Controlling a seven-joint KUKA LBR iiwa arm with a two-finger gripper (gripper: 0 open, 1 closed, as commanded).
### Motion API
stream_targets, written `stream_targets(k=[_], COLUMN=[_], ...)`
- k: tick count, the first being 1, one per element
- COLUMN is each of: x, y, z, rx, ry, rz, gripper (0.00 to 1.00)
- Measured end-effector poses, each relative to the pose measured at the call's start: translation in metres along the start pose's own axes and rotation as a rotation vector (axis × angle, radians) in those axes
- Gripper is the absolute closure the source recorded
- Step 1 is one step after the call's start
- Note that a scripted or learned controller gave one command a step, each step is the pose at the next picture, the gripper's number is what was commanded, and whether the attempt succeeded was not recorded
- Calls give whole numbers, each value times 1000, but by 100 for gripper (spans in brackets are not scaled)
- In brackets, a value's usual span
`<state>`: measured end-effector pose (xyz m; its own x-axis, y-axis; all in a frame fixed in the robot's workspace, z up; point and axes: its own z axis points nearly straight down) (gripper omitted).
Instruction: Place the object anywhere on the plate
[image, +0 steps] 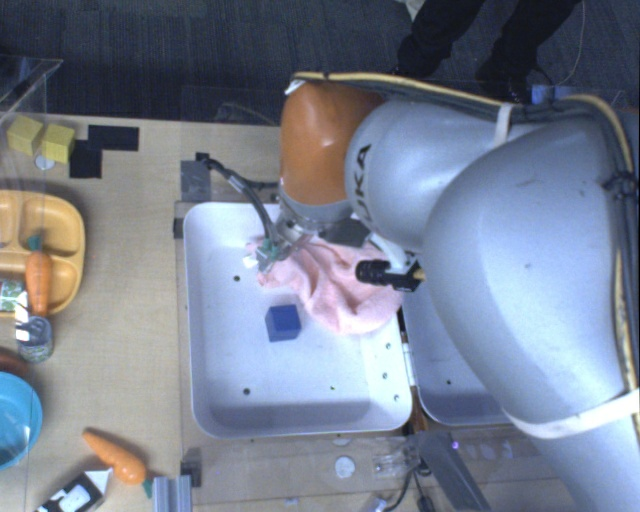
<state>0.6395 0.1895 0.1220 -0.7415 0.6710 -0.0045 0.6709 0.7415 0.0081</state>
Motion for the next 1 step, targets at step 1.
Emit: stream_targets(k=[1], x=[-28], y=[-55], z=[-4], rx=[1], ry=[0], rz=[-204], gripper=[100])
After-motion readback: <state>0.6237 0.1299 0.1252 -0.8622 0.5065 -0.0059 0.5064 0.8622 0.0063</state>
